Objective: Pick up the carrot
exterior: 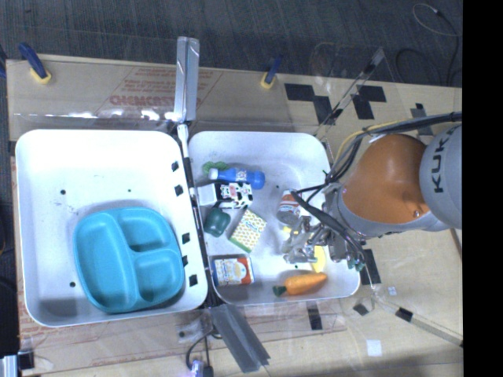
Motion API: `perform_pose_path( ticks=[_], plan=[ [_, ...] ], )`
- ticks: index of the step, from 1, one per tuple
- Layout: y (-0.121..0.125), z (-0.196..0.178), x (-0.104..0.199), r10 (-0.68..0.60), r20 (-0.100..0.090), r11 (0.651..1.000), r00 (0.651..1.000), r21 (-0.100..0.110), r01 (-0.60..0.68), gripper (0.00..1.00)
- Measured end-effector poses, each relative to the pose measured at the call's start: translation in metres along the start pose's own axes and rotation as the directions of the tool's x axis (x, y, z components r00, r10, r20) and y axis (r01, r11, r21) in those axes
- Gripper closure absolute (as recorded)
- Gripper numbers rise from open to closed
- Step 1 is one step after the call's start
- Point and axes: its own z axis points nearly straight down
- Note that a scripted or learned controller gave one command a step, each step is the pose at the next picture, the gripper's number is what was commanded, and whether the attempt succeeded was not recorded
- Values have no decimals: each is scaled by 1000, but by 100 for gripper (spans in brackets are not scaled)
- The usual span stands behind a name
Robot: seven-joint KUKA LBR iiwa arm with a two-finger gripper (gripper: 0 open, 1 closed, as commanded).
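The carrot (305, 283) lay on its side near the front wall of the right bin (259, 140), green stub end pointing toward the left bin (31, 210), orange body pointing toward the arm's side. It sat free on the bin floor, nothing clamped on it. Just above the carrot, further from the front wall, hung the gripper (302, 240), a metallic cluster with cables; whether it was spread or closed couldn't be made out from this angle, too much clutter and glare. It looked close to the carrot but not on it. Behind the gripper, away from the carrot toward the bench's right edge, was the arm (393, 183) with its orange band.

Left of the carrot stood a small orange-and-white carton (233, 270), near but apart. Further up from the carrot: a yellow-green patterned block (249, 228), a dark teal lump (216, 221), a black-and-white item (234, 194), and a blue-and-green bottle (236, 174) lying flat. Well apart from the carrot, in the left bin, sat a teal divided tray (130, 258).

Step judged: approach, pre-grasp, carrot not yet picked. Next move likely calls for shifting the gripper toward the front wall over the carrot's middle, lining up across its short axis, then descending. The nearby wall leaves little room.
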Motion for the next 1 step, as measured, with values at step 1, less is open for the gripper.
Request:
perform_pose_path(
  ticks=[1],
  plan=[
    [0, 0, 0, 0, 1, 1000, 1000, 0, 0, 0]
  ],
)
